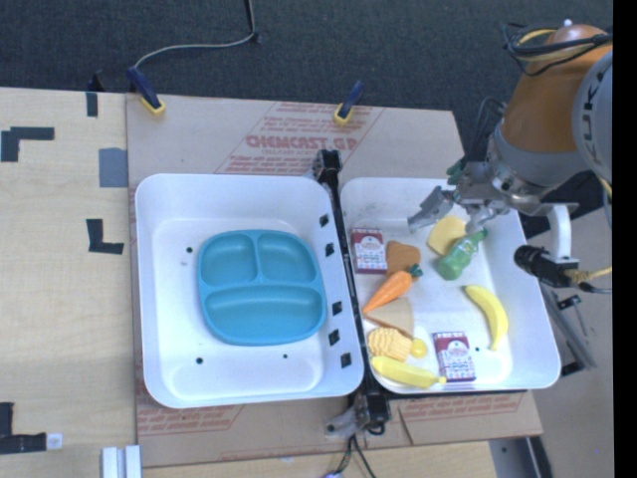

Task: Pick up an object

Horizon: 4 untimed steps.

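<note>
My gripper [453,215] hangs over the upper part of the right bin [532,361], reaching in from the right. Its fingers [430,208] are spread open with nothing held between them. Just below it lie a yellow wedge [445,236] and a green bottle [459,257], the bottle tilted. Further left in the same bin are a red box [369,250], a brown biscuit [402,256] and a carrot [389,288]. A banana [488,313] lies toward the right wall.
At the front of the right bin lie a bread slice [400,316], a corn cob [389,344], a second banana [406,371] and another red box [453,357]. The left bin [159,267] holds a blue divided plate [264,285]. A black divider [336,257] separates the bins.
</note>
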Each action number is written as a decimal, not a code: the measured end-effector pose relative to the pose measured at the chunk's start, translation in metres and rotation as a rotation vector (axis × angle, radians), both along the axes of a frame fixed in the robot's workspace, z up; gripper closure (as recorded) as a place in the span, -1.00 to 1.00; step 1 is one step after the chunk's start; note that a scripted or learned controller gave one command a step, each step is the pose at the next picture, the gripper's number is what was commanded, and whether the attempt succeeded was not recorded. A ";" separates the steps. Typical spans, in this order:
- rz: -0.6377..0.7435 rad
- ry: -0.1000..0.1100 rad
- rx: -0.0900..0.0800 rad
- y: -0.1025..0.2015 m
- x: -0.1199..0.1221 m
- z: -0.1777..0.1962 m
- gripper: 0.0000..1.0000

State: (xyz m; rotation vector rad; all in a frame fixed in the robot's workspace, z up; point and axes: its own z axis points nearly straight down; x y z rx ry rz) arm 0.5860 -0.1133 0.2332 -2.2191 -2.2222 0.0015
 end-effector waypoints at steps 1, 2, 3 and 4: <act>-0.001 0.002 0.000 -0.008 0.022 -0.109 -1.00; -0.002 -0.011 -0.003 0.015 0.004 -0.144 -1.00; -0.003 -0.007 -0.004 0.013 0.046 -0.144 -1.00; 0.000 -0.009 -0.003 0.008 0.085 -0.144 -1.00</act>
